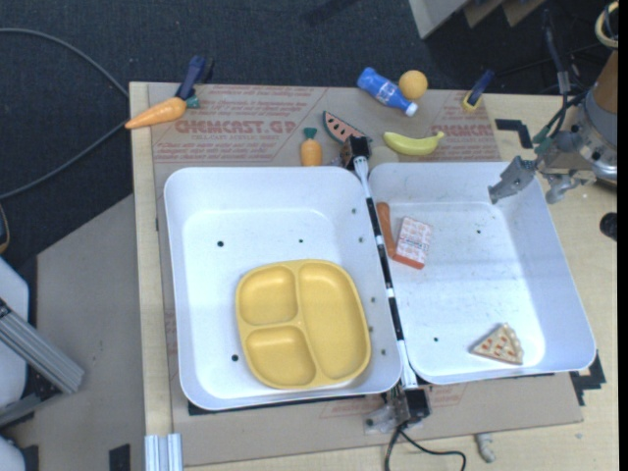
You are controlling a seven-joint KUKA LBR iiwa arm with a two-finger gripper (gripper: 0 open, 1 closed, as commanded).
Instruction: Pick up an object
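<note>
The grey two-finger gripper (531, 178) is hanging over the far right edge of the right shallow white plastic bin (559, 263), its two fingers standing spread apart with nothing between them, one tip reaching over the bin's rim and the other pointing out past it.

Well apart from the gripper, toward the left wall of the same bin, a flat white packet with red print (413, 239) is lying partly over a narrow orange strip (386, 226). Toward the camera from the gripper, in that bin's near corner, a tan waffle-patterned triangular wedge (498, 343) is resting on the floor.

Farther left, beyond the divide, the left shallow white plastic bin (196, 214) is bearing a yellow three-compartment plastic tray (301, 321).

Left of the gripper, on the brown printed board behind the bins, a yellow toy banana (413, 142) is lying just beside the right bin's rim, with a blue toy bottle (385, 90) and a small orange ball (413, 82) behind it, then a watermelon slice (340, 126), a small orange toy (311, 150), and a toy carrot (157, 113) at the far left corner
</note>
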